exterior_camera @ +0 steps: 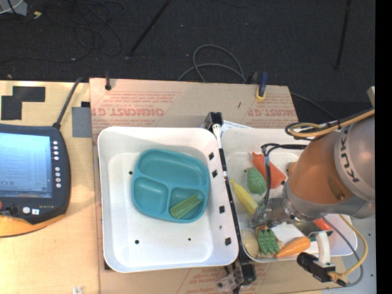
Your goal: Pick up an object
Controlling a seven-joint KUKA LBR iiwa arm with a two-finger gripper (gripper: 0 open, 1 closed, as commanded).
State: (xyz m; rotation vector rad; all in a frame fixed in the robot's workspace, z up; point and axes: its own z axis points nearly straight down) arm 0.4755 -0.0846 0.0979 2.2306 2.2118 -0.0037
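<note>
We take the right bin [245, 141] as landmark. The left bin [116, 225] sits just beside it across the black divider, carrying a teal compartment plate [156, 176] with a green pod-like piece [185, 206] in its lower right compartment.

The arm [331, 170] covers the right bin's middle and far side. Its hand [264, 218] sits low in the bin near the front-left corner, just above the bumpy green toy vegetable [267, 241]. We cannot tell whether the hand is wide or narrow; the wrist shadows it.

Candidates in the right bin, largest first: yellow corn-like piece [243, 196] along the left wall, orange carrot [291, 247] at the front edge touching the bumpy green one, pale green round piece [256, 180] mid-left, red-orange piece [268, 166] behind it.

Our read: all look like light, stiff plastic play food, smooth, prone to slipping. Best target is the bumpy green one; its texture should help. We grip across its short width, mid-body, clear of the carrot.
</note>
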